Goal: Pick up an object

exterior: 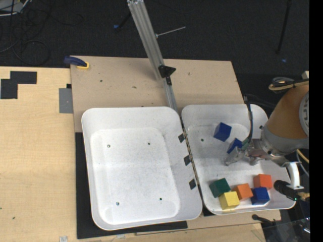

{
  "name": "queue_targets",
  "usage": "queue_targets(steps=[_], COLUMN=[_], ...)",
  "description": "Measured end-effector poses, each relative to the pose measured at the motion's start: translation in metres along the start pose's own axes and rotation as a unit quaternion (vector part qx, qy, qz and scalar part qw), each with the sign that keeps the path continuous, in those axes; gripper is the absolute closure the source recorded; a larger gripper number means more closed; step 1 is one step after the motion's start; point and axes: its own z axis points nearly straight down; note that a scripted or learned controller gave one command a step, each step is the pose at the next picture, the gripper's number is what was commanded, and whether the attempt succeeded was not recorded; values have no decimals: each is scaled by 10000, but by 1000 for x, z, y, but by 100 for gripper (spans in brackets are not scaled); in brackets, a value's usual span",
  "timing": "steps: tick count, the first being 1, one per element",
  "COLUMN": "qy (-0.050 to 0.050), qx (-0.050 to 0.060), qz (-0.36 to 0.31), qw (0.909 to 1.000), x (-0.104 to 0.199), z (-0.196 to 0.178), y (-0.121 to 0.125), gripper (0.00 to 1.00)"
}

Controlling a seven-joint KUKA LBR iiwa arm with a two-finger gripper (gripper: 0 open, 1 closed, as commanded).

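My gripper is low inside the right bin, reaching in from the right at about the bin's middle. A small blue block sits right at the gripper's tip, touching it or very close; I cannot tell whether it is gripped. A second blue cube lies just up and left of it, apart from the gripper. Along the bin's front edge is a cluster of blocks: green, yellow, orange, blue and red-orange.
The left bin lies beside the right one, with black clips along the shared wall. A slanted aluminium rail rises behind the bins. The arm's orange band hangs over the right bin's right edge.
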Motion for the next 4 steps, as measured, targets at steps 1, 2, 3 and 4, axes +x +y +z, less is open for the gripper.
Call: queue_targets(steps=[1, 2, 3, 4], qy=[9, -7, -11, -8], qx=[6, -26, -32, -21], qz=[24, -12, -14, -15], qw=[10000, 10000, 10000, 10000], x=[-1, 3, -1, -2], z=[-10, -72, -136, -175], y=[-1, -1, -2, -1], gripper=[100, 100, 100, 100])
